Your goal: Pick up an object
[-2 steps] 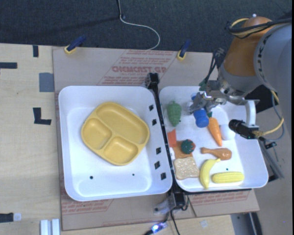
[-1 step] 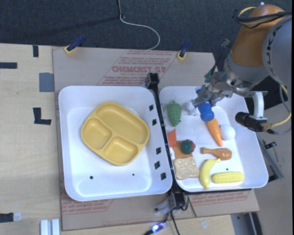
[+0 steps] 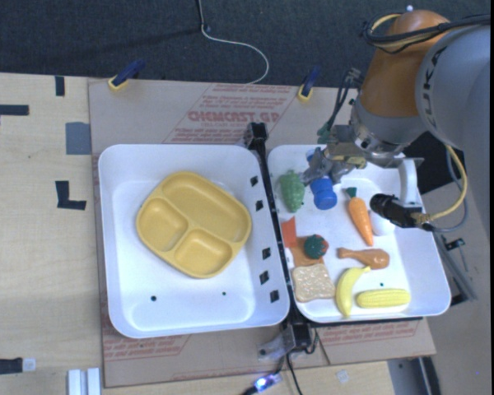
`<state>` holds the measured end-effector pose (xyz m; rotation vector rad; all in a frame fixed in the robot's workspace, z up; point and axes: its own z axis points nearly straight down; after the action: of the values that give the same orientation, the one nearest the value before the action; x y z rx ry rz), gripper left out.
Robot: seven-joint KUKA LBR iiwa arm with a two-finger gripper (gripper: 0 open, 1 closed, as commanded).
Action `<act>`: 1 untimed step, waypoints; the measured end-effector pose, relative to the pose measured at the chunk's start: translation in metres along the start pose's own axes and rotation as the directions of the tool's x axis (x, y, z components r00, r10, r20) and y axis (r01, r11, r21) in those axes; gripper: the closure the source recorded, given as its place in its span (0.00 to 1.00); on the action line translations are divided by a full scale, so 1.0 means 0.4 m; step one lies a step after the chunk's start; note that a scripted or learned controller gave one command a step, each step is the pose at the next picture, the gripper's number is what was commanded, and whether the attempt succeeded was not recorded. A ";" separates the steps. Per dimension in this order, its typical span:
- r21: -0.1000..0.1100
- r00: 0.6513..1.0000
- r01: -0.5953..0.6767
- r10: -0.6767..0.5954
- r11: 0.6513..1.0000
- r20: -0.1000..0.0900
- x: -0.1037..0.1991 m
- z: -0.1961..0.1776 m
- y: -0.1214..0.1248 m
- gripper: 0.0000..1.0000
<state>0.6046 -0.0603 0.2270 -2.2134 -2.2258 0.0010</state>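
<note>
Camera view: two shallow white bins are seen side by side on a cardboard-covered bench, looked down on at a slant.
Arm: the grey arm [image 3: 445, 64] with its orange band [image 3: 399, 60] is seen reaching in from the right, above the far part of the right bin [image 3: 428, 280].
Gripper: the gripper [image 3: 328, 169] is held low over the far left part of the right bin, directly above the blue cylinder [image 3: 323, 193].
Fingers: whether they are spread or closed cannot be told, and nothing is seen between them.
Blue cylinder: it is placed near the far edge of the right bin, between the green vegetable and the carrot, just below the gripper.
Green vegetable: a leafy green toy [image 3: 292, 190] is laid close to the left wall of the right bin.
Carrot: an orange carrot [image 3: 361, 220] is laid lengthwise near the middle of the right bin.
Other toy food: a strawberry-like red and green piece [image 3: 314, 247], a chicken drumstick [image 3: 365, 257], a slice of bread [image 3: 313, 282], a banana [image 3: 347, 290] and a corn cob [image 3: 382, 299] are gathered toward the near edge of the right bin.
Orange slab: a flat orange piece [image 3: 289, 234] is laid against the left wall.
Left bin: the left bin [image 3: 132, 303] is occupied by a yellow divided tray [image 3: 193, 223], set tilted near its centre.
</note>
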 end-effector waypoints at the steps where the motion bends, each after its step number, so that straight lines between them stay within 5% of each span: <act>1: 0.002 1.000 0.002 -0.002 1.000 0.000 0.150 -0.005 -0.054 1.00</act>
<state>0.5827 -0.0004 0.2290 -2.2108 -2.2267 0.0024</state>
